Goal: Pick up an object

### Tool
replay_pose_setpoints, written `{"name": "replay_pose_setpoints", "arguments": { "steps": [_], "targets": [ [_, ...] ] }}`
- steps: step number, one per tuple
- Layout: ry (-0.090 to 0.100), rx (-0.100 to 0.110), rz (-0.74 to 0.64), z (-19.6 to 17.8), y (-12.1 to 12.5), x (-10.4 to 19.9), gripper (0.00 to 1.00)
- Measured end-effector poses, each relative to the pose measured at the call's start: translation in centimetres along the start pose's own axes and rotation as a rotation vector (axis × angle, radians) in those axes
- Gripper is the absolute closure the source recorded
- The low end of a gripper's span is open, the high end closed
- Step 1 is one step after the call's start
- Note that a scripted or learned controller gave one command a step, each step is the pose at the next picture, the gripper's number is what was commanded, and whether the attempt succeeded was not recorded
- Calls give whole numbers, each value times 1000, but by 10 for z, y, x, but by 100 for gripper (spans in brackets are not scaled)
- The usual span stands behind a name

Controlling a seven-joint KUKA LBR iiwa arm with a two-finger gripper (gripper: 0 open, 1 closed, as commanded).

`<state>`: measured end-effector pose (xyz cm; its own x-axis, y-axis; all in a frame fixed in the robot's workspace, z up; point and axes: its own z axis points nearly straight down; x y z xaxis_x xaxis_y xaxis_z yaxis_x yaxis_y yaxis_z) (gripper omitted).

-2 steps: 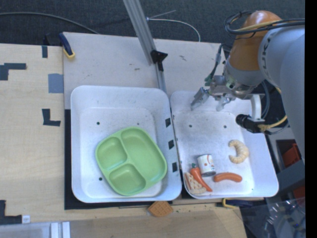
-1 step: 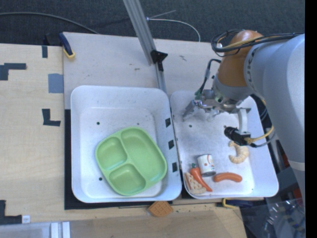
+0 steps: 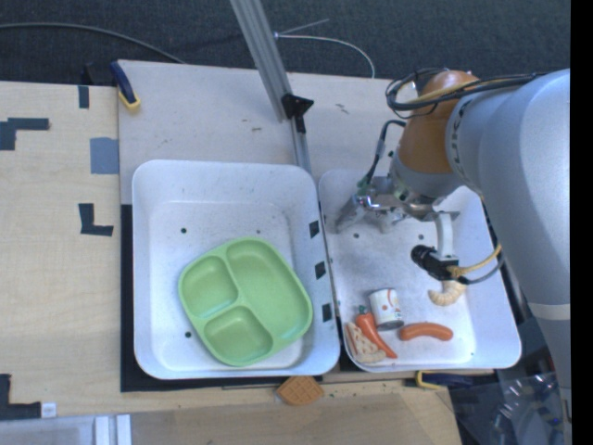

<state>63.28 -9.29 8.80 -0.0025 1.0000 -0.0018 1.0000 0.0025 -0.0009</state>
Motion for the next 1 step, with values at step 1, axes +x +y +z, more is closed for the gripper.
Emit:
{"name": "replay_pose_setpoints", "arguments": {
  "steps": [1],
  "targets": [
    [1,0,0,-11,0,1,100]
  ]
}}
